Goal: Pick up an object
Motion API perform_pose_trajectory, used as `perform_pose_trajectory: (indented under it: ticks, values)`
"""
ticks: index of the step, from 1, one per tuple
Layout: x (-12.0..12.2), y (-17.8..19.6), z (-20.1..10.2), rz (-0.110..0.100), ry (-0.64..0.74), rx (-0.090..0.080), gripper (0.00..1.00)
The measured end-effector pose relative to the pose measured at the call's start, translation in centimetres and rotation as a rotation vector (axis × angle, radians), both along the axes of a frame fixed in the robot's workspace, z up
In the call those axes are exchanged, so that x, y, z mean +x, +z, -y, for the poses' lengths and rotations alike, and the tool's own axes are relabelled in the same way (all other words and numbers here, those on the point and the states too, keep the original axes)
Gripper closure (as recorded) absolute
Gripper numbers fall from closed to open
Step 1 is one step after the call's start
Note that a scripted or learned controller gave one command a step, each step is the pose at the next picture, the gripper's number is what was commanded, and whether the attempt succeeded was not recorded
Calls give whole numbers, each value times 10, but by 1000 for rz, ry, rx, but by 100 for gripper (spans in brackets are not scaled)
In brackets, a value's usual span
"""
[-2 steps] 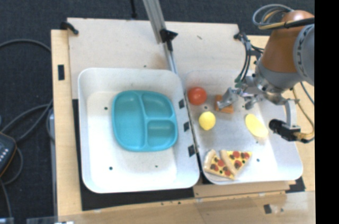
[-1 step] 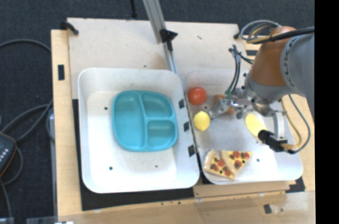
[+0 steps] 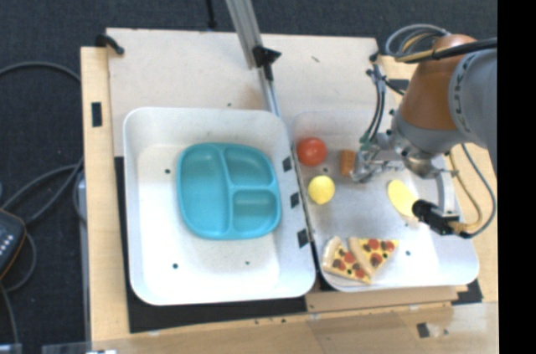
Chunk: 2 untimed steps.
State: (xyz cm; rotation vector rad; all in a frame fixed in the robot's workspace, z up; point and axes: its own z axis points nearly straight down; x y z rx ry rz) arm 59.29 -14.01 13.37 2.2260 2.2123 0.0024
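Claw [image 3: 362, 170] low in right bin [image 3: 452, 264], near far edge, just beside small orange-brown piece [image 3: 347, 162], likely target; finger state I cannot tell. Red ball [image 3: 311, 150], yellow ball [image 3: 321, 190] near left wall.

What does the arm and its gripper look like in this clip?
The arm is grey with a broad orange band above the wrist. Grey and yellowish cables loop around it. The gripper is a small metallic assembly, with a black fitting beside it.
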Motion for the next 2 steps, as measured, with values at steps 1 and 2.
perform_pose_trajectory:
  ticks: [1,2]
  values:
    - [8,46,-2,2,8,0,100]
    - [9,101,0,4,9,-1,100]
